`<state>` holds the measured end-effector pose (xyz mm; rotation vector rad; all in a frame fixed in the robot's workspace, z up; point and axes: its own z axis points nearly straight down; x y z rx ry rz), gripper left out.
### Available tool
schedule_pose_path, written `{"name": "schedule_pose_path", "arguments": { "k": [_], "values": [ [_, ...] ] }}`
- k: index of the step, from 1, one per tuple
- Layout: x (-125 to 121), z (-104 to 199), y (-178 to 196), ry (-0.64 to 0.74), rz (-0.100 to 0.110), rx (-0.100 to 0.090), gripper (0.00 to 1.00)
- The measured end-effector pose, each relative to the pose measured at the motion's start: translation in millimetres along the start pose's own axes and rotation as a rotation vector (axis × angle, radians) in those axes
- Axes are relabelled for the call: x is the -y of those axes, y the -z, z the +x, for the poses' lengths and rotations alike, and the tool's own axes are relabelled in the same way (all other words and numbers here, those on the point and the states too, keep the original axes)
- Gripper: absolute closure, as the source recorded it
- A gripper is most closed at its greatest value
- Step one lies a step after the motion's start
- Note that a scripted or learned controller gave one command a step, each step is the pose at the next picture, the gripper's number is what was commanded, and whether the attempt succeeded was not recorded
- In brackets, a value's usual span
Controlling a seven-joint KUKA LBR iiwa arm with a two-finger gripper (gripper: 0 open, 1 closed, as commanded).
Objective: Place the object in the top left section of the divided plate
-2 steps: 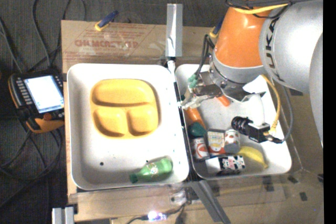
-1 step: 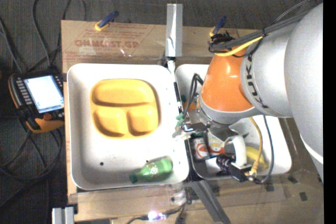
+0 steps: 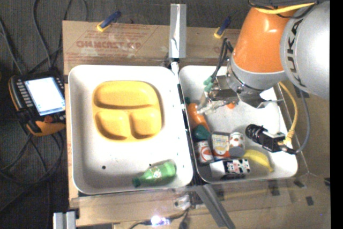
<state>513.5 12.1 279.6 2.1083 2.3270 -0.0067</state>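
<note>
The yellow divided plate (image 3: 127,109) lies in the upper part of the left bin (image 3: 86,169), with one wide section on top and two smaller ones below. My gripper (image 3: 210,100) hangs over the upper left part of the right bin (image 3: 286,171), under the orange band of the arm. Just below and left of it lies an orange object (image 3: 193,113) against the bin's left wall, with a dark green item (image 3: 201,132) under it. Nothing shows clearly between the fingers.
A green bottle (image 3: 156,172) lies on its side at the left bin's bottom edge. The right bin's lower part holds a red can (image 3: 203,152), a beige packet (image 3: 220,142), a small tin (image 3: 237,140), a banana (image 3: 258,160) and a dark box (image 3: 236,168).
</note>
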Motion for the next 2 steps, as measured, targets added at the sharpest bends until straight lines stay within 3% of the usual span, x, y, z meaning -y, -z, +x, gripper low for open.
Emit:
{"name": "schedule_pose_path", "arguments": {
  "k": [1, 2],
  "values": [
    [24.5, 7.9, -97.3, -0.321, 0.005, -0.002, 1.00],
    [19.9, 8.0, -6.2, -0.411, 0.002, 0.001, 1.00]
  ]
}}
